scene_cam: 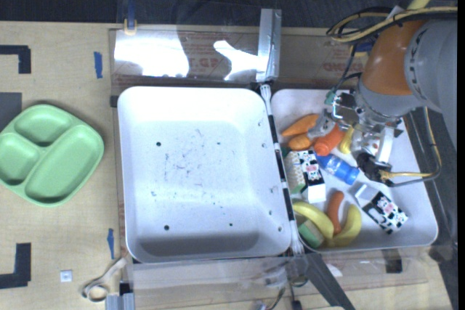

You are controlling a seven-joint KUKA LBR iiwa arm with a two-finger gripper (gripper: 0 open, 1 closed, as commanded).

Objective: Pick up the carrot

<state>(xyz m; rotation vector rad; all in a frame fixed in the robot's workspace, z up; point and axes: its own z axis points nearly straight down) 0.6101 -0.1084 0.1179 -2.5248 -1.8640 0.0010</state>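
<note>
**Overhead, the claw hangs above the right bin's clutter**

Overhead, the arm [407, 62] reaches in from 3 o'clock and bends down over the right bin [425, 218]. Its claw [347, 128] sits over the upper part of that bin, among the items there; whether its fingers are apart or closed I cannot tell, and nothing can be seen held between them.

The carrot [298, 126] lies at about 11 o'clock within the right bin, close to the wall shared with the left bin [196, 170], its length running roughly from 8 to 2 o'clock. It lies just beside the claw, on the claw's 9 o'clock side; whether they touch is unclear. A second orange item [328, 141] lies just at 5 o'clock from the carrot, under the claw.

Below these, a blue bottle [340, 170] lies near the bin's middle, with a cow-print box [308, 169] at its 9 o'clock. A banana [323, 218] curves along the bin's 6 o'clock edge, and another cow-print box [384, 211] lies at about 4 o'clock.

On the worktop [73, 243], well apart at 9 o'clock, a green tray [49, 154] sits with three compartments.
</note>
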